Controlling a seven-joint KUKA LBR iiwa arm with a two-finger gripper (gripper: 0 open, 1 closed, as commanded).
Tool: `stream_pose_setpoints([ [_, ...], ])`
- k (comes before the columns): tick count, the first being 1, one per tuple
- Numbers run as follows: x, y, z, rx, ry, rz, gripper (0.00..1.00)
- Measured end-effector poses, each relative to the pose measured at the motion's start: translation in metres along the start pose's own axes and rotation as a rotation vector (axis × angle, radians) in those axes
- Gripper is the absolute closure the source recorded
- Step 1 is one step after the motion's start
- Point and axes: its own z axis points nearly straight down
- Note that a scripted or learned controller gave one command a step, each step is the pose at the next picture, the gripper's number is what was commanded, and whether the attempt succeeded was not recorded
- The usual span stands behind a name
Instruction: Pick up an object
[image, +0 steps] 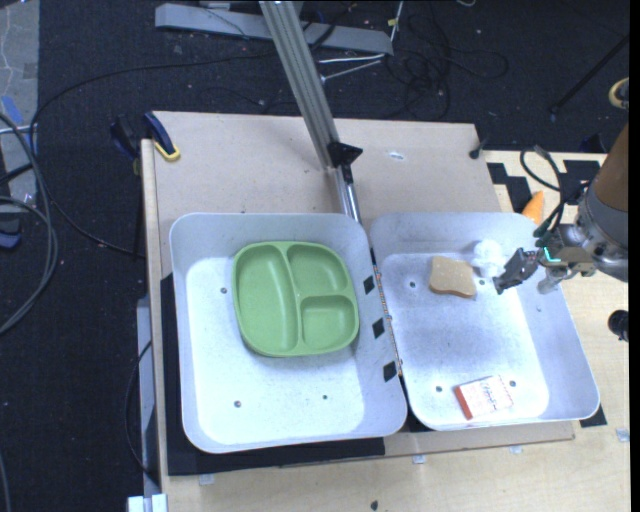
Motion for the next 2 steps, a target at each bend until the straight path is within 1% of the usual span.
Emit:
stream_pose_setpoints([
  [1,0.0,0.001,-0.001,-0.002,0.0,0.0,0.0],
  [2,-0.006,-0.004,0.06,0.004,0.001,0.002,0.0],
])
